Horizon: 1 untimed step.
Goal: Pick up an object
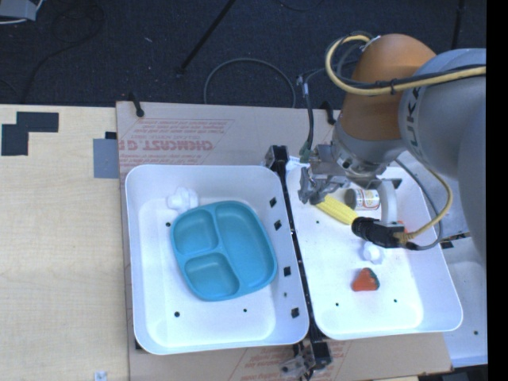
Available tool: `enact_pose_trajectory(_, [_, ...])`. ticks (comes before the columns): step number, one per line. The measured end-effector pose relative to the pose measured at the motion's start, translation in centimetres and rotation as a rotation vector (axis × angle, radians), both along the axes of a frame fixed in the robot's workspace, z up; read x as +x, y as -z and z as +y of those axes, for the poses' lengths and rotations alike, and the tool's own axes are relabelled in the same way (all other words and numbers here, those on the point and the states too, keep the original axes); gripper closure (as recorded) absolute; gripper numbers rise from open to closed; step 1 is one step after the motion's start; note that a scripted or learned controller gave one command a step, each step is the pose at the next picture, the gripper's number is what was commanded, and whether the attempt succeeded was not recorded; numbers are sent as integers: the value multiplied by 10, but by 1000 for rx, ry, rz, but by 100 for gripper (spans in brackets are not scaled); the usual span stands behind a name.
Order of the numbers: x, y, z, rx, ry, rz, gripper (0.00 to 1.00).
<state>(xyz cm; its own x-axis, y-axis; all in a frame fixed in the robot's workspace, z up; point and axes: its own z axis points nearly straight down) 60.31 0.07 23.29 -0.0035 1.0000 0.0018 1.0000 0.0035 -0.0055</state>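
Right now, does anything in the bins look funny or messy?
Nothing looks spilled or broken. The blue divided plate lies a bit askew in the left bin. In the right bin, the yellow object and red object lie loosely scattered.

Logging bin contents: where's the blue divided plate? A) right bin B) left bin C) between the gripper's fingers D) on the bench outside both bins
B. The blue plate lies flat in the left bin, while the gripper hangs over the right bin near a yellow object.
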Motion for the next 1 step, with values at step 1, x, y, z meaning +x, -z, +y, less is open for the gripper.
enact_pose_trajectory(1, [2, 11, 59, 0, 0, 0, 100])
